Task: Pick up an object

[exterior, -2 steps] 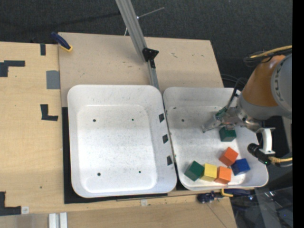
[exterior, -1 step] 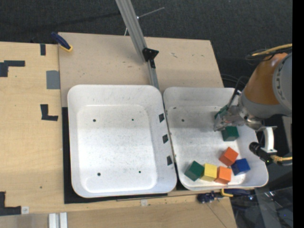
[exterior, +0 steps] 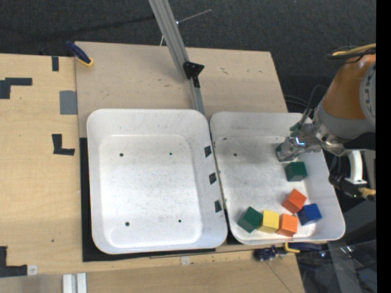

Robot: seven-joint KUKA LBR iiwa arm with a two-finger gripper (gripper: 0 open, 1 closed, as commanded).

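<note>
Over the right bin the gripper hangs low above the far-right part of the floor, reaching in from the right on the grey arm with its orange band. From where I stand its tip is a small dark and silvery lump, and I cannot tell how wide it is set; nothing shows in its hold.

Just near of the gripper, almost under it, a dark green block sits alone on the bin floor. I cannot tell whether the gripper touches it.

Further toward the near edge of the same bin lie the other blocks. An orange one sits tilted, with a blue one just beside it to the right. Along the near wall a row runs left to right: a green block, a yellow one and a second orange one, each close against the next.

The left bin lies right beside the right one, rims touching, its white floor showing four small dark dots.

A grey metal bar slants down from the far side and ends between the two bins. A blue and yellow clamp lies on the bench at the far left.
</note>
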